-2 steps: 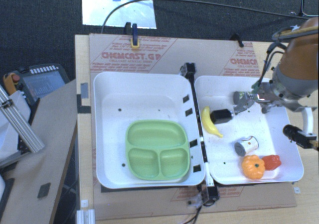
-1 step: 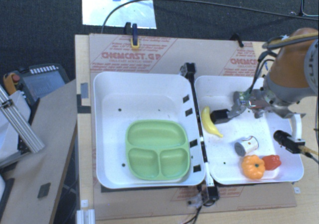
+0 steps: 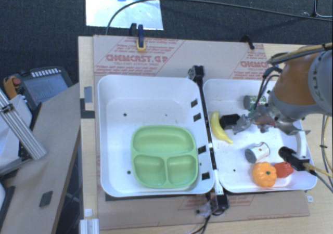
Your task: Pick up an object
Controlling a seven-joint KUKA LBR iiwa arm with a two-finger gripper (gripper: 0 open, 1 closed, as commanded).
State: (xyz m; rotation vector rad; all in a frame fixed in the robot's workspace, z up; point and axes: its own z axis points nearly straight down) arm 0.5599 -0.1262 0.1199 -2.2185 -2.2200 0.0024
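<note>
Left bin (image 3: 112, 124): green divided plate (image 3: 164, 156), lying flat. Right bin (image 3: 229, 183): banana (image 3: 220, 129) against the divider — nearest candidate; small can (image 3: 257, 152); orange pumpkin (image 3: 264, 174). Gripper (image 3: 240, 122) hovered just right of the banana — jaw state could not be told.

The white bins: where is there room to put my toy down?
Left bin: bare floor above the green tray, up to the back wall. Right bin is crowded: banana, cup, orange pumpkin and the gripper.
</note>
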